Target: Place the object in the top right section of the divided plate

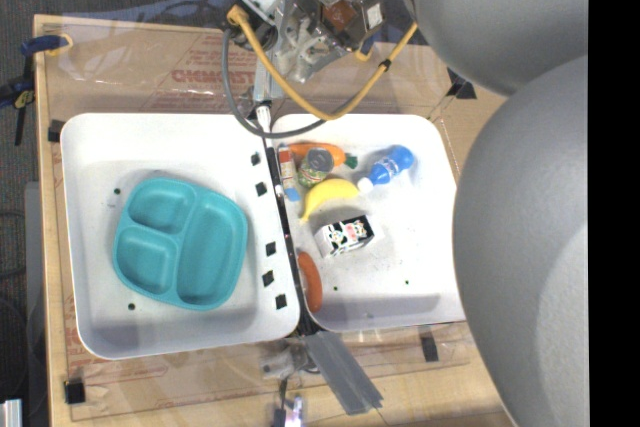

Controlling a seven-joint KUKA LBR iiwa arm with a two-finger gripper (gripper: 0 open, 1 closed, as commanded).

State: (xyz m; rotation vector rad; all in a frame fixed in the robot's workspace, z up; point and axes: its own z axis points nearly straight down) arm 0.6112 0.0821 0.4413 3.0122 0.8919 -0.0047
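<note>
The left bin (90, 215) carries the teal divided plate (180, 243), with bare floor around it. In the right bin (420, 300), the banana (328, 195), blue bottle (388, 166), can (318, 161) and cow-print carton (346, 235) crowd the rear-left; the front-right floor is unobstructed.

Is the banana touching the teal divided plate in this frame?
Apart. The camera view shows the banana in the right bin and the divided plate in the left bin, with both bins' rims between them.
</note>
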